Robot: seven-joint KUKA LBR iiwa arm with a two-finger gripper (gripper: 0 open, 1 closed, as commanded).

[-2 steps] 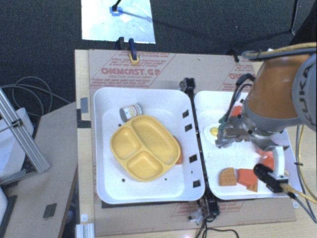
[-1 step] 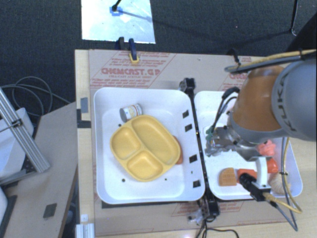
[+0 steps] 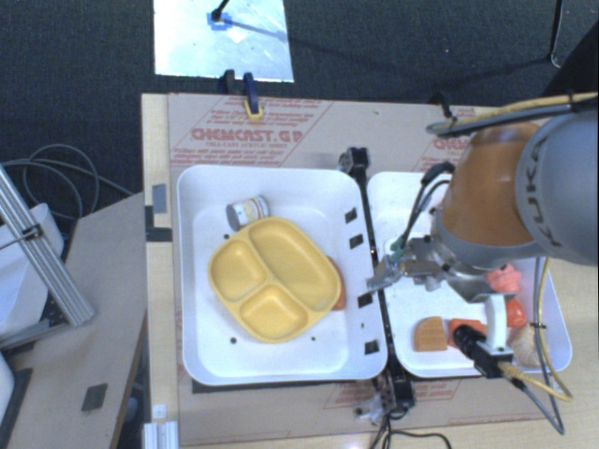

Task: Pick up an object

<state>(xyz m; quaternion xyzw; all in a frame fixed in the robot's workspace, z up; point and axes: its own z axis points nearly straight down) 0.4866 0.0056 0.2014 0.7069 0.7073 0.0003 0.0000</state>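
The claw (image 3: 386, 271) hangs low over the right bin's (image 3: 562, 349) left wall, its state impossible to tell, so a descent could strike that wall and miss the brown block (image 3: 430, 334) lying nearer.

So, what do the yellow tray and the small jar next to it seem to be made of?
The tray looks like moulded plastic: one even yellow colour, smooth rounded compartments, a soft sheen. The jar, lying on its side in the left bin, is harder to judge: a pale body with a lighter cap, probably plastic or glass.
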